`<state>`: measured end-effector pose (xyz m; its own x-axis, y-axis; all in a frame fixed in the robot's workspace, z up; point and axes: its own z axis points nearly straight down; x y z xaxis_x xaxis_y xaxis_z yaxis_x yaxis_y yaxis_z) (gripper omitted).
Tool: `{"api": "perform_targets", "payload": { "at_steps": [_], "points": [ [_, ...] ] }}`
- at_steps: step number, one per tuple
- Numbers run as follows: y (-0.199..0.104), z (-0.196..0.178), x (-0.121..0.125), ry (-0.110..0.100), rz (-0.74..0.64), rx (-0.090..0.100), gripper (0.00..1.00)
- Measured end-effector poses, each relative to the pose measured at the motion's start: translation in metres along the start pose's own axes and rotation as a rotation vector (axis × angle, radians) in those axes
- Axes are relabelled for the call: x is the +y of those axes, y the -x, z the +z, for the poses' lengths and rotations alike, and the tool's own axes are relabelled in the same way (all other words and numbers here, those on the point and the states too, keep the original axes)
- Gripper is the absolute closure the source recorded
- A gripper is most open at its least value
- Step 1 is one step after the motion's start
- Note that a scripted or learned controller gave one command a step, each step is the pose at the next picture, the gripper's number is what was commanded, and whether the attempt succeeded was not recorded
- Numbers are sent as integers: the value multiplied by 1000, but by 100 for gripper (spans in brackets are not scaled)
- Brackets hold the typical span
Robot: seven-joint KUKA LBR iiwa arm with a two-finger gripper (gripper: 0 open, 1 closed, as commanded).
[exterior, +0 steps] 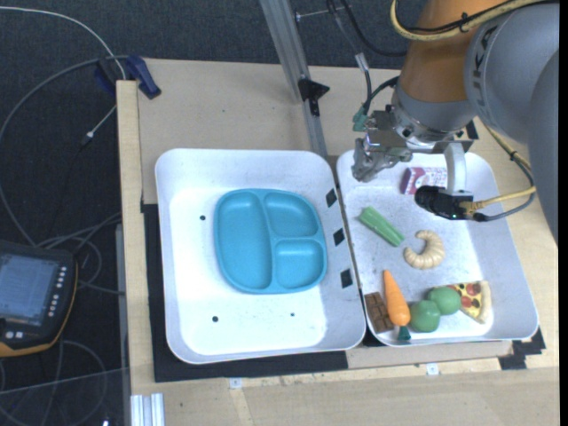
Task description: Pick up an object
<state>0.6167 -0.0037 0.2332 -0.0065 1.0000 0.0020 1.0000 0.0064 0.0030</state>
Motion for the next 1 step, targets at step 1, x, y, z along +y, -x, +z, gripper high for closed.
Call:
{"api": "perform_targets", "payload": {
  "at_steps": [1],
  "points": [
    [-46, 7, 17, 0, 1, -1, 100]
  ]
}}
